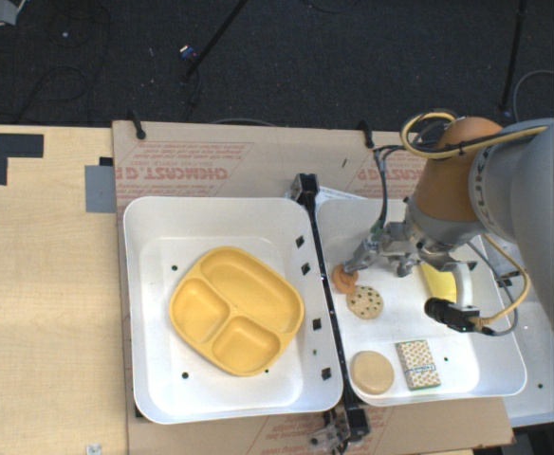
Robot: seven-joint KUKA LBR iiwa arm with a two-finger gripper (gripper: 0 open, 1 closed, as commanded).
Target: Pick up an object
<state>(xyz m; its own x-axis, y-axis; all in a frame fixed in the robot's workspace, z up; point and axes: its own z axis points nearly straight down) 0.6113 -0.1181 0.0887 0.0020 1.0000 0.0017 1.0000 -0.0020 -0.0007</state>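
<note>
well, the grey arm [481, 192] fills the right of the frame, bent down over the right bin [509, 373]. left bin [154, 245], centre frame, carries a yellow divided tray [236, 309]. the gripper [383, 257] sits low near the divider, and i can't tell whether the claw is released or clenched. smaller bits lie below it: a patterned box [417, 364] and a tan round disc [373, 372] at lower right, then a speckled cookie [364, 301] just under the claw, with a small orange piece [342, 279] beside it. the cookie looks light, stiff and flat, so i'd guess a pinch across its rim.
</note>
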